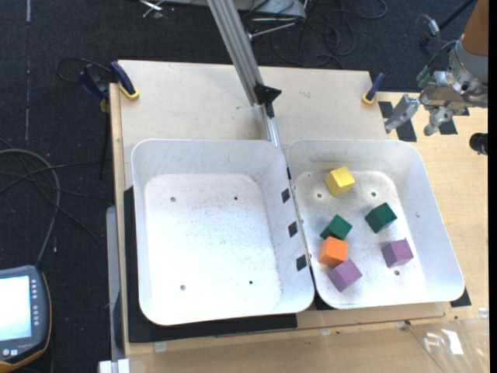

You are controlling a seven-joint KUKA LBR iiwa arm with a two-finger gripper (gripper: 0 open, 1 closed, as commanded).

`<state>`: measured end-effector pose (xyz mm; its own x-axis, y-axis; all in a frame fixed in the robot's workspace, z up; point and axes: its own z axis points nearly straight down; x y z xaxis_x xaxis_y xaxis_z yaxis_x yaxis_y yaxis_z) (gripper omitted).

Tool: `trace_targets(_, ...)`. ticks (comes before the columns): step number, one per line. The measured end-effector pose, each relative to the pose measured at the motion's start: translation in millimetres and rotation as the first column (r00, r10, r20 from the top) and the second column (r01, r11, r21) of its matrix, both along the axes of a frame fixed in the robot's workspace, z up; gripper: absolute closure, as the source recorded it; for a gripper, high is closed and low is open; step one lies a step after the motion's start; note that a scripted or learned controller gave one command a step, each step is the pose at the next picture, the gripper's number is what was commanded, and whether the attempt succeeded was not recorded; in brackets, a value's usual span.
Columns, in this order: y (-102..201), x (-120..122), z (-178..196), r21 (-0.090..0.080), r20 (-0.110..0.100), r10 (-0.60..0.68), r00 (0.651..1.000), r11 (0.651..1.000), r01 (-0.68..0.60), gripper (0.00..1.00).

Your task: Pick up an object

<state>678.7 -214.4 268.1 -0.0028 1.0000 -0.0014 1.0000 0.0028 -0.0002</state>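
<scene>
On the right bin's floor: six small blocks, any one a fair target for the pick.
Yellow block (340,180): farthest toward the bin's back, well apart from the rest, nearest the arm.
Dark green block (380,217): mid-floor toward the right, standing alone.
Second green block (337,227): touching or just beside the orange block (333,250).
Left purple block (345,273): just in front of the orange one, so these three form a tight cluster.
Right purple block (397,252): set apart, near the right wall.
Right bin (435,231): shallow, white, holds all the blocks.
Left bin (155,231): white, beside the right bin, the two rims meeting at the middle.
Gripper (423,115): up at the right, above the bench beyond the right bin's back corner; two fingers spread apart with nothing between them, well apart from every block.
Bench (194,99): pale board under both bins, with clamps at its back corners.
Stage, as judged: approach not yet begun; no block chosen by position.
Risk 1: descending on the cluster, a finger could land on a neighbour and push blocks aside instead of straddling one.
Risk 2: a block rotated against the finger line may twist out as the fingers close.
Risk 3: reaching for the right purple block, a finger may strike the sloped wall.
</scene>
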Motion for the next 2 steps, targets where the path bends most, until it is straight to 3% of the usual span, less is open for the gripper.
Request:
trace_targets(1,31.7,-6.5,-65.8,0.003,-0.006,0.002,1.000,1.000,-0.002,0.00)
trace_targets(2,77.2,2.1,-177.5,0.003,-0.006,0.002,1.000,1.000,-0.002,0.00)
